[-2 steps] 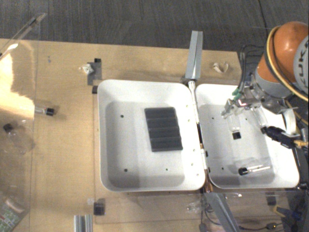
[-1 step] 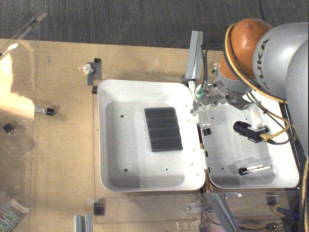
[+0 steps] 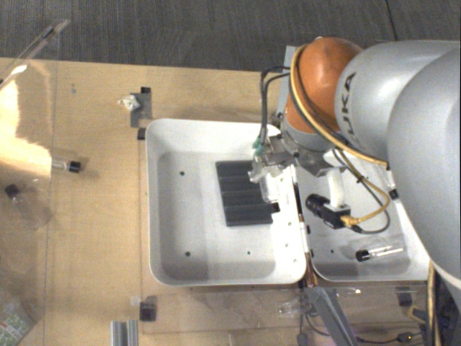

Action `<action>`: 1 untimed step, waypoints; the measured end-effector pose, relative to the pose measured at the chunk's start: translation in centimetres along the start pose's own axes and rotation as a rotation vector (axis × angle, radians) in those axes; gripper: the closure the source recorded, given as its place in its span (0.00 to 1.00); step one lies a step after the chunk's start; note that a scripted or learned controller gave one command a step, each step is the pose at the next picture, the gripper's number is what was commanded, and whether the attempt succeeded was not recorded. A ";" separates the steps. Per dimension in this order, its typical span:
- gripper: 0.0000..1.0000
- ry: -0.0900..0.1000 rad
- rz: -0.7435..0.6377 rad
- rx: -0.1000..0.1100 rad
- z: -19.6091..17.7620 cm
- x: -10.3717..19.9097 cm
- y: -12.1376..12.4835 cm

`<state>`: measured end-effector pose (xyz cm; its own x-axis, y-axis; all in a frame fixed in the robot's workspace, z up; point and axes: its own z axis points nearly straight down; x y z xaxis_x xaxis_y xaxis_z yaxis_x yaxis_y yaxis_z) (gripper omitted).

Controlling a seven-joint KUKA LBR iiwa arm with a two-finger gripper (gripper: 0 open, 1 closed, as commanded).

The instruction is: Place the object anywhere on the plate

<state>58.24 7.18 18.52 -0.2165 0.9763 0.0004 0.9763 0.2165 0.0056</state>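
The wooden counter carries everything, and the grey arm looms over it to the right of the dark ribbed plate. The plate lies flat on the floor of the left bin, toward that bin's right wall. The right bin sits beyond that wall, further right of the plate. The pincer hangs over the plate's right edge, and I cannot tell whether it is apart or together. A small black-and-white stick lies in the right bin, well apart from the pincer and to the lower right of the plate.
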 end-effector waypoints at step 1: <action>1.00 0.001 -0.266 0.001 1.9 7.5 -3.9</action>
<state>52.79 13.69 16.58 -0.4655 0.8850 -0.0001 0.8850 0.4655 0.0049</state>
